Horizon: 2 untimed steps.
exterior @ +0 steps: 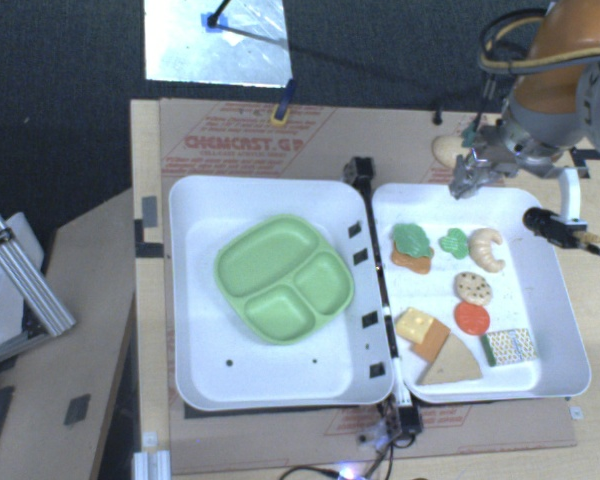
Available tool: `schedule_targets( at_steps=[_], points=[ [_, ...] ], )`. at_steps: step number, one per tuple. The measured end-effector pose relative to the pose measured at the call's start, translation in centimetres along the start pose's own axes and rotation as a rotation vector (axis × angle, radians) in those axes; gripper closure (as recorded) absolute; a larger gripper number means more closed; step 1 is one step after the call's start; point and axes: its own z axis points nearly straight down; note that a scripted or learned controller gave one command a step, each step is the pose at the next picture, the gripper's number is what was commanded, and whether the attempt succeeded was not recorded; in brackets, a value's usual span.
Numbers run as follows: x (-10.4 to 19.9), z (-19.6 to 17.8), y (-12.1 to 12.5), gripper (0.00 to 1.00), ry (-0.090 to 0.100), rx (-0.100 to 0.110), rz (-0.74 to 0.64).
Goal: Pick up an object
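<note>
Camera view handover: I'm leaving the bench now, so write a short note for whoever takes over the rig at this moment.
Gripper: above the right bin's far edge, holding nothing visible.
Right bin: broccoli piece, croissant, cookie, red round piece, cheese wedge, other toy foods.
Left bin: green divided plate.
Done: nothing picked.
Left: descend, grasp one item, lift.

Gripper (467, 183): above the right bin's (550, 298) far rim.
Toy foods: below it, near.
Croissant (487, 249): nearest.
Green tray (284, 279): far left, in the left bin (195, 298).
</note>
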Motion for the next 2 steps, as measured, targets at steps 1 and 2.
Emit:
schedule_targets(
  at_steps=[1, 2],
  points=[
    [3.9, -0.6, -1.5, 1.00, -0.001, 0.002, 0.003],
    [3.2, 0.8, -1.7, 1.00, -0.002, 0.001, 0.010]
  ],
)
